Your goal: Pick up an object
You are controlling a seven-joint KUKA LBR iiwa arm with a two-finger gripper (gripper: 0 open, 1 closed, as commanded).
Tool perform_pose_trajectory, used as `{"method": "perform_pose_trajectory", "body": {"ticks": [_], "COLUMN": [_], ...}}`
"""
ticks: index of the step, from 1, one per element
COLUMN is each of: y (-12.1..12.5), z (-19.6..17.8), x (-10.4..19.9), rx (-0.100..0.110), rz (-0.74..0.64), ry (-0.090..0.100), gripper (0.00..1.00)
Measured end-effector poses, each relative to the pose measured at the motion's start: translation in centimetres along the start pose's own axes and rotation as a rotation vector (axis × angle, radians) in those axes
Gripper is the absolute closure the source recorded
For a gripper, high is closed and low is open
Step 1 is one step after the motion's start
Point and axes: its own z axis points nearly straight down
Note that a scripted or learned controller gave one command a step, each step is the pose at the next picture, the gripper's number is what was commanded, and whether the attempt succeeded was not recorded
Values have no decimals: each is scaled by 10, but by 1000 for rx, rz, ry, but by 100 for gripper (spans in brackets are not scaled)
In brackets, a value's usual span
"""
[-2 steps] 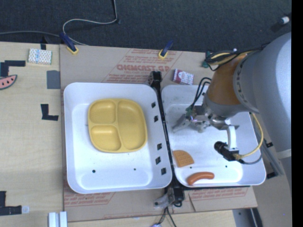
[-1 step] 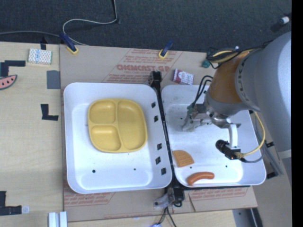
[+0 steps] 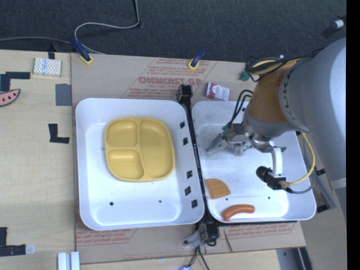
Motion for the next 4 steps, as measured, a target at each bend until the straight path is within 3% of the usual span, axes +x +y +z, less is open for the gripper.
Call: {"method": "perform_pose_trajectory", "body": {"ticks": [1, 3, 4], "y": [0, -1, -1], "z": [-9, -27, -27], "x": [1, 4, 4], "rx": [2, 5, 5], "rz": [-1, -4, -4], "ry": [2, 6, 6], "gripper": [100, 100, 0]}}
